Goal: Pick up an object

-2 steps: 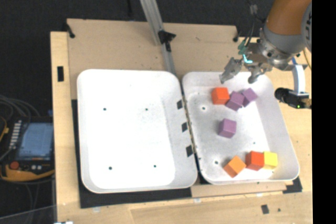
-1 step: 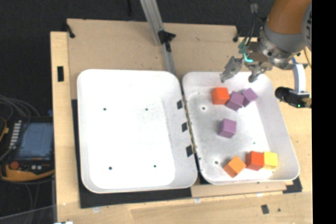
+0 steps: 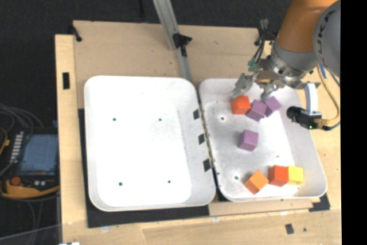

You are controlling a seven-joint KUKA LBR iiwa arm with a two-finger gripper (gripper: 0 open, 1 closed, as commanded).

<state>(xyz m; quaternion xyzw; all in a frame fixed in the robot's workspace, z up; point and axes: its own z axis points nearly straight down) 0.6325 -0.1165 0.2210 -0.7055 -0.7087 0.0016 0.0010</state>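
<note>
In the right bin point(image 3: 226, 149), an orange-red block point(image 3: 241, 104) and two purple blocks point(image 3: 257, 110) point(image 3: 273, 103) cluster near the far edge. My gripper point(image 3: 254, 89) hovers just above and behind that cluster, open, with its fingers spread and nothing between them. A third purple block point(image 3: 248, 139) lies alone in the middle of the bin. Along the near edge sit an orange block point(image 3: 257, 181), a red block point(image 3: 278, 175) and a yellow block point(image 3: 295, 174), side by side.
The left bin point(image 3: 143, 140) stands beside the right one, divided from it by a ridge with black clips point(image 3: 203, 137). A slanted metal post point(image 3: 166, 8) rises behind the bins. A control pendant point(image 3: 34, 158) lies off the bench at the left.
</note>
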